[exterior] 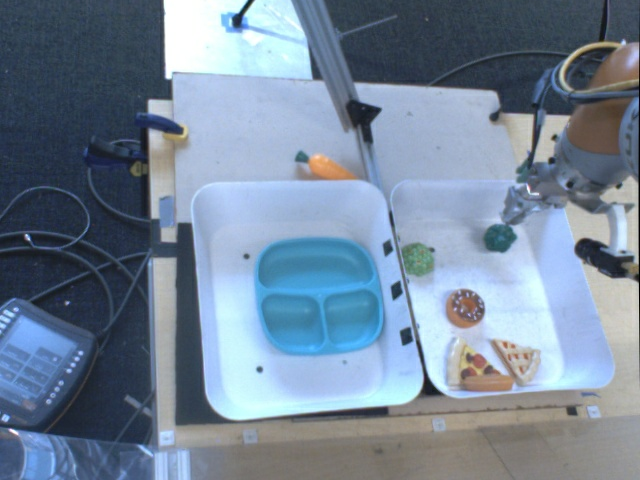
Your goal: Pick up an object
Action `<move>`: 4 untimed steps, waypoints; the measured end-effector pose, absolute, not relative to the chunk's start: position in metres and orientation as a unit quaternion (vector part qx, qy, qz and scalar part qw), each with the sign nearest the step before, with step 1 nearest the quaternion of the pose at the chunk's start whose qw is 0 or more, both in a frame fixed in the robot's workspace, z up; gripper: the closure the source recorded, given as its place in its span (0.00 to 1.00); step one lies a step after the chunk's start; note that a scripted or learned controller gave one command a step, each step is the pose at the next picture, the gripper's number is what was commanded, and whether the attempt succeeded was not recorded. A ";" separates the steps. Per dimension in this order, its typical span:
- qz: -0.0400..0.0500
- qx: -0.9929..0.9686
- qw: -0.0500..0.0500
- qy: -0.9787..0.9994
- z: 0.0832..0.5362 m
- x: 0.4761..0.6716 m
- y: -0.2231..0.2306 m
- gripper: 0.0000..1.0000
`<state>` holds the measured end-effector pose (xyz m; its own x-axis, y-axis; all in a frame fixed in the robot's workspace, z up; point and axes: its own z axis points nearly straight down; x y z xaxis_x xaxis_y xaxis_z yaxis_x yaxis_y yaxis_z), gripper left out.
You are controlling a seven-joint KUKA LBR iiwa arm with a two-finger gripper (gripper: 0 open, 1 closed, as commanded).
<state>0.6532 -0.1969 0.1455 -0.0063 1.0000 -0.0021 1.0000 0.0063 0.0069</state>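
In the right bin (pixel 575 298), a dark green toy (pixel 500 237) lies near the far edge. My gripper (pixel 520 208) hangs just above and to the right of it, close to the bin's far wall, and nothing is visibly held in it. Further toys lie in the same bin: a light green broccoli (pixel 418 259) by the left wall, a donut (pixel 465 308) in the middle, and two pizza slices (pixel 478 366) (pixel 516 360) at the near edge.
A blue divided plate (pixel 320 294) sits in the left bin (pixel 225 268). A toy carrot (pixel 325 167) lies on the bench behind the bins. A slanted metal rod (pixel 330 48) crosses above the bench. Cables and a pendant (pixel 35 358) lie on the floor at left.
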 end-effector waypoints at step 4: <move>0.002 0.703 0.000 0.711 0.232 0.624 -0.048 1.00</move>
<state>0.6243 -0.0483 0.2318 -0.0113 0.9999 0.0022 0.9999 0.0113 0.0023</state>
